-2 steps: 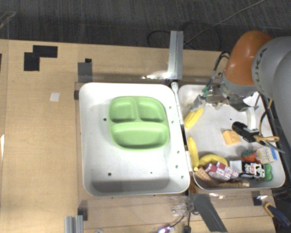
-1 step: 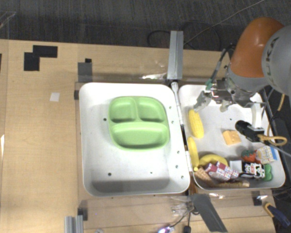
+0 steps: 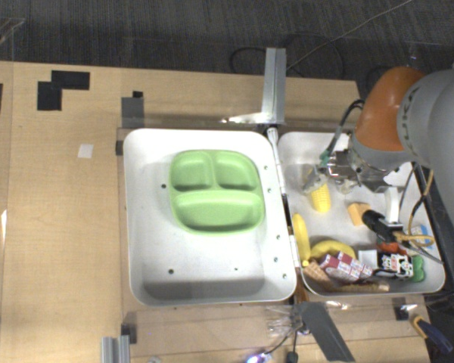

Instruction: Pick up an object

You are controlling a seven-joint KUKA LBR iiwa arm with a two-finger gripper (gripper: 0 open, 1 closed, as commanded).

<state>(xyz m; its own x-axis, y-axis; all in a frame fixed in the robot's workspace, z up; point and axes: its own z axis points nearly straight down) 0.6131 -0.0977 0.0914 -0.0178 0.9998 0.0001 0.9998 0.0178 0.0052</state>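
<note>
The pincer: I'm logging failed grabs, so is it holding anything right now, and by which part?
It cannot be told. The pincer sits low in the right bin just above the corn cob, with nothing visibly gripped.

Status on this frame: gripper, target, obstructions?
Gripper low in right bin, grip state unreadable. Corn cob lies just below it, not held. Banana and small packages crowd the bin's near end. Green divided tray in left bin.

Green divided plate [image 3: 215,190] in left bin [image 3: 140,225]

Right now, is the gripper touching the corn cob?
Cannot tell. In the camera view the gripper sits just above the corn cob, but the slant hides any gap.
</note>
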